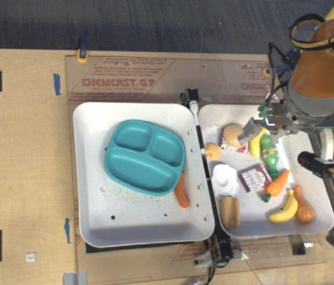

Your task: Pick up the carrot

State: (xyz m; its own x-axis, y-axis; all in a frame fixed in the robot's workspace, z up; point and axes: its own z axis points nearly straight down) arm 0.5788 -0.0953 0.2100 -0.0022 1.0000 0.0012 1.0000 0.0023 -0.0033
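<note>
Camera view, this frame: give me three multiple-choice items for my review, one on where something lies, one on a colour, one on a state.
1. Where does the teal plate lie?
A. left bin
B. right bin
C. on the cardboard

2. What colour is the banana?
A. green
B. yellow
C. white

3. How does the carrot stand?
A. lifted above the bench
B. on the teal plate
C. lying in the right bin

Answers: 1 A, the plate fills the left bin. 2 B, it is plainly yellow. 3 C, it rests among the other toys, apart from the arm.
</note>
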